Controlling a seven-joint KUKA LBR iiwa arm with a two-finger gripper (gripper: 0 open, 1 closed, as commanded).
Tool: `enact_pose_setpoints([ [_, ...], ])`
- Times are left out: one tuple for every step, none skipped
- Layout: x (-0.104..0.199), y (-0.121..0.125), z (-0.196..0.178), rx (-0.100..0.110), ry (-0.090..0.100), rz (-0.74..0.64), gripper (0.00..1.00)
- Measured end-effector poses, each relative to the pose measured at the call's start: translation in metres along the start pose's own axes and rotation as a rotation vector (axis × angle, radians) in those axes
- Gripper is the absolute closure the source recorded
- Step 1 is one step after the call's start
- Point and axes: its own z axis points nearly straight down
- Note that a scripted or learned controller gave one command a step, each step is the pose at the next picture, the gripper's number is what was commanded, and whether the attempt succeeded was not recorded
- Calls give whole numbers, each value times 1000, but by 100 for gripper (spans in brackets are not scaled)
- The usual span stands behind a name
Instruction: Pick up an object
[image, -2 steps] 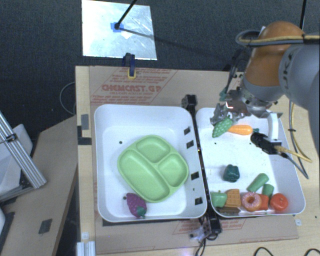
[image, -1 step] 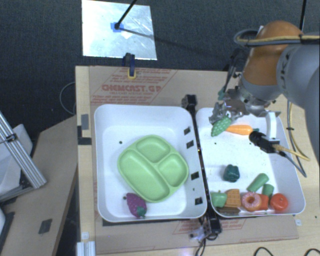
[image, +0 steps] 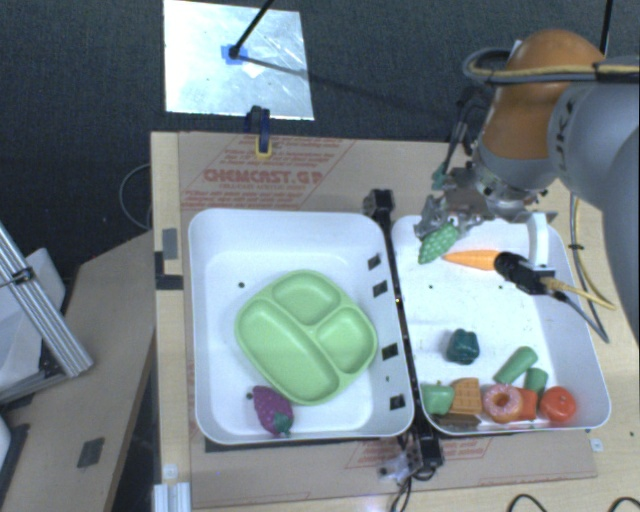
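Your arm (image: 595, 110) comes in from the view's right, above the carrot (image: 472, 260). Its orange band (image: 540, 85) is bulked up high, and the wrist bends down and toward the view's left. The gripper (image: 443, 222) hangs just up and to the left of the carrot, over the far end of the right bin (image: 440, 310). You cannot tell whether it is clenched or released; the wrist hardware hides the grip.

A green bumpy piece (image: 437, 244) sits directly under the gripper, touching it or nearly so. It lies just beside the carrot's left end. Its long axis runs at a slant: the narrower end points down and left, away from the carrot, and the broader end points up and right toward the gripper. The carrot itself lies almost level across the view, thicker at the right.

Well below the carrot you see a dark green pepper (image: 462, 346). Farther below still is a row with a donut (image: 499, 402) and a tomato (image: 558, 403). Far to the carrot's lower left, in the left bin (image: 215, 300), rests a green plate (image: 305, 335)
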Motion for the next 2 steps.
enact_pose_setpoints([
  [-8,0,-11,0,0,4,100],
  [-11,-8,-12,3,0,5,100],
])
